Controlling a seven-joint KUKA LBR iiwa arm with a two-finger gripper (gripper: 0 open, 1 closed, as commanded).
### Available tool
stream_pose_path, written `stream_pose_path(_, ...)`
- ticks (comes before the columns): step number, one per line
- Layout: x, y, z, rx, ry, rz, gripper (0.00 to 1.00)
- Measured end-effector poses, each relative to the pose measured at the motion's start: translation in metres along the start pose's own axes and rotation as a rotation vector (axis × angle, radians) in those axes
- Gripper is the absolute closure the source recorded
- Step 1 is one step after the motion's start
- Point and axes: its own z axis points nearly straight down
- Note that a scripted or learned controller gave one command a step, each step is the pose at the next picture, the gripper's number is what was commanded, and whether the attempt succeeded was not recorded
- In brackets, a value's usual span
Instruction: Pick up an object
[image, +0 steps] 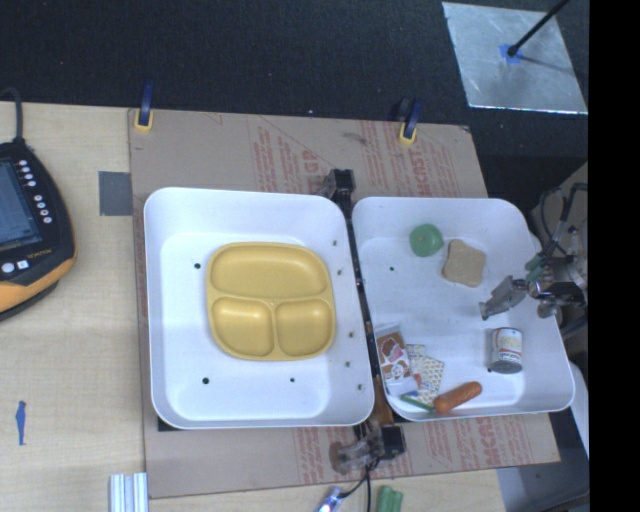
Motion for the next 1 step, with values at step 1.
stream_pose_path(1, -0.0139, -0.0135, 0.0915, 0.002, 0.0, -0.002, 0.0)
